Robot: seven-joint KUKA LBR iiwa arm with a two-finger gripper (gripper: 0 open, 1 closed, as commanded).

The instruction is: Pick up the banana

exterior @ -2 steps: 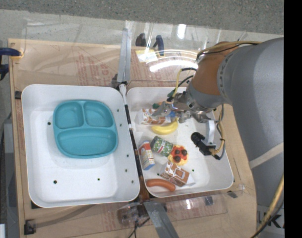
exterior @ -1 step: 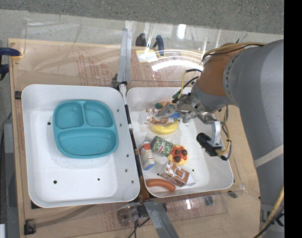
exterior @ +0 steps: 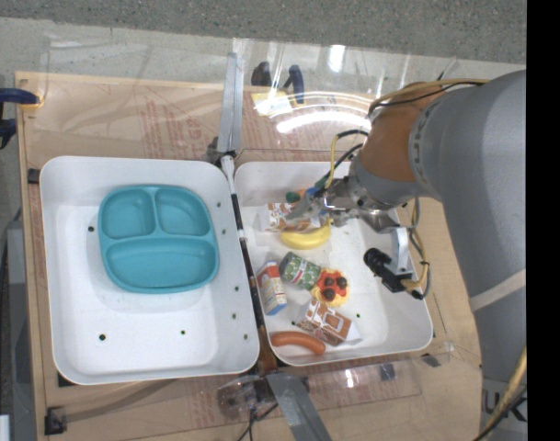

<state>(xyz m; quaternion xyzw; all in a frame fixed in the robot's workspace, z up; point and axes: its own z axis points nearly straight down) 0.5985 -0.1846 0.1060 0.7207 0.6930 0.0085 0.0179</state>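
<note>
Banana (exterior: 306, 238) lies in the right bin (exterior: 404, 324), directly under my pincer (exterior: 318, 208) and seemingly touching it. I cannot tell how the pincer stands. Beyond it sit a green can (exterior: 299, 270) and a sausage (exterior: 297, 342); far left, a teal plate (exterior: 157, 237).

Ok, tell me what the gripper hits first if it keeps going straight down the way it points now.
Most likely the banana: the gripper sits right over its upper edge in the right bin. Depth is unclear from this one slanted view, so the wrapper beside it is possible.
</note>
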